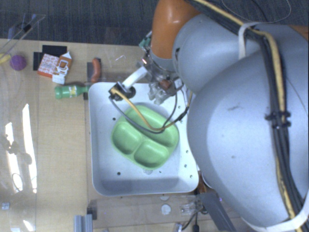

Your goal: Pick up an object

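The grey arm with the orange band [169, 21] is reaching in from the right and is covering a large part of the picture. Its gripper [158, 93] is hanging over the far right part of the white bin [104, 144], just above the upper edge of a green divided plate [145, 141]. It is too dark and blurred to tell how the gripper is standing, and I cannot tell if it is touching the plate. The plate is lying flat in the middle of the bin, with its compartments facing up. A white tube-like part [129, 83] is sticking out from the wrist toward the left, and a yellow and black cable [140, 117] is hanging from it in a loop across the plate. On the wooden bench [48, 144], left of the bin, a green bottle [71, 91] is lying on its side, just beside the bin's far left corner. Farther back, a small orange and white carton [54, 65] and a purple ball [18, 62] are resting, well apart from the bin.
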